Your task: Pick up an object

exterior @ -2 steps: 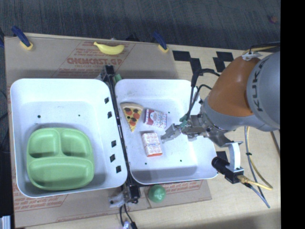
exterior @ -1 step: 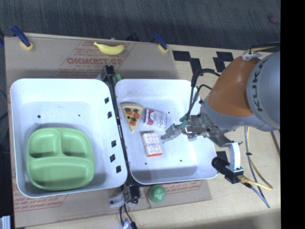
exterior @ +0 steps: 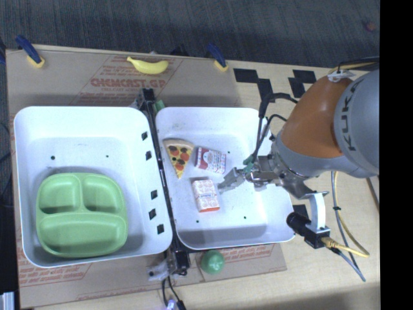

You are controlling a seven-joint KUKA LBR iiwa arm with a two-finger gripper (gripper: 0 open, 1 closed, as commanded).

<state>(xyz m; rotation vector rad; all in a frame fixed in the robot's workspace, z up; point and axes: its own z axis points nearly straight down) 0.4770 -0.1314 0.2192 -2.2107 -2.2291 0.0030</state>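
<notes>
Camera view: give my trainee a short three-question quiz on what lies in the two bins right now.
1. True or false: the green three-compartment plastic tray lies in the left white bin.
2. Which item lies nearest the gripper? A) toy pizza slice B) red-and-white packet C) small pale carton with red print
3. Fill in: the yellow toy banana lies on the ____ beyond the bins.

Key: 1 true; 2 C; 3 cardboard.

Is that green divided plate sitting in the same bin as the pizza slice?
No. The green plate lies in the left bin, while the pizza slice lies in the right bin.
</notes>
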